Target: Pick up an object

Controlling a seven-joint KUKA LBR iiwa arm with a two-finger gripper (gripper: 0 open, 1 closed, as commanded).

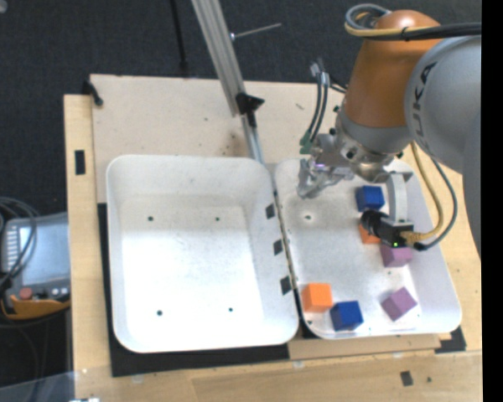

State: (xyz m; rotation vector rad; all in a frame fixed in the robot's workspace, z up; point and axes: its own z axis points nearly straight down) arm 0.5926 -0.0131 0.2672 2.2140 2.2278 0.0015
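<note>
**Robot Arm Reaches Over the Right Bin**

Closest to the camera, at the front of the right bin [436,321], sit three little blocks. An orange block [318,296] is near the wall between the two bins. A blue block [346,315] is just beside it, a bit more to the front. A purple block [398,303] lies tilted toward the front right corner.

A little farther back, on the right side of that bin, a second purple block [396,255] sits just behind a black part hanging off the arm, with a bit of orange peeking out next to it. Past that, another blue block [370,197] sits close under the robot's wrist.

The left bin [134,182] is beside the right one, and their walls touch in the middle.

The gripper [310,182] hangs over the back left part of the right bin, near the wall between the bins. It has no block in it. You cannot tell whether the claw is wide or narrow. Above it is the orange band [386,65] and the grey arm [453,99].

At the very back, a silver metal pole [222,53] leans up from the wooden bench [176,111].
</note>
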